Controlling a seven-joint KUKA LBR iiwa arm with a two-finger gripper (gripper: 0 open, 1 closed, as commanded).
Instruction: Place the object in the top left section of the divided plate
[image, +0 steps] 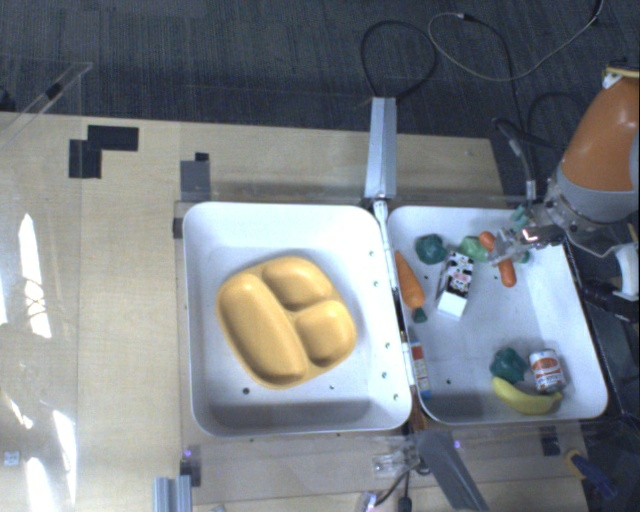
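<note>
Banana (527, 398) and can (546, 370) lie by the right bin's (580, 330) front edge. Yellow divided plate (287, 320) waits centred in the left bin (200, 300), sections bare. Gripper (522, 238) hovers over toys at the right bin's back edge, apparently choosing; its grip I cannot tell.

The grey KUKA arm with its orange band (600, 140) enters from the right edge, its wrist bent down and leftward. The small two-finger metal gripper (524, 236) sits at the wrist's lower left end, low and too blurred to read
</note>
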